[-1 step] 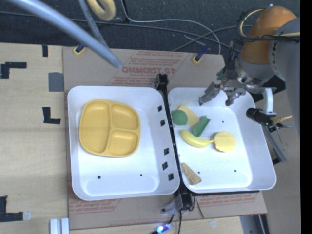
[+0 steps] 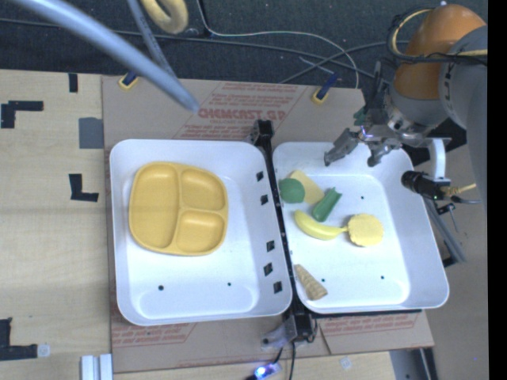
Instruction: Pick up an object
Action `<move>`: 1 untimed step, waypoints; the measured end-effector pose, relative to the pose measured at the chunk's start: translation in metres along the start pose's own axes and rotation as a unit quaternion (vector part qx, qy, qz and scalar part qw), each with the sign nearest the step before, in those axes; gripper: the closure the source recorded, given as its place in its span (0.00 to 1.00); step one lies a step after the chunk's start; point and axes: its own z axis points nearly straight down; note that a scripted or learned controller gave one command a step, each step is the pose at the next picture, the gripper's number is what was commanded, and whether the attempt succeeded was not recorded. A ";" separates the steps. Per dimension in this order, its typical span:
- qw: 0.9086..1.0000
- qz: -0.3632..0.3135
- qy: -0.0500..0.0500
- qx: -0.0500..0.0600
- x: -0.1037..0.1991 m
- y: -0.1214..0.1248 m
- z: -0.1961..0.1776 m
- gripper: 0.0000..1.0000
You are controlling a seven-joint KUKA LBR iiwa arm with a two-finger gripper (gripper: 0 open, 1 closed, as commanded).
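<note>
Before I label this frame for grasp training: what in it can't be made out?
- Yellow piece in the right bin: partly covered by the round green piece, so its shape is unclear.
- Arm: cut off by the camera view's right edge beyond the orange band.
- Cone-shaped item: too small to identify.
- Gripper: fingers spread, nothing between them; whether it is above the bin rim or touching it is undecidable.

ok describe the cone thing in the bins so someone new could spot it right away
Look in the right-hand white bin, the one holding the toy food. Near its front left corner, apart from the cluster of pieces further back, lies a small tan waffle cone. Its brown ridged taper sets it apart from the smooth yellow banana and green pieces.
</note>
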 end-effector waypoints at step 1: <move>1.000 0.000 -0.001 0.002 0.001 -0.002 0.044 0.00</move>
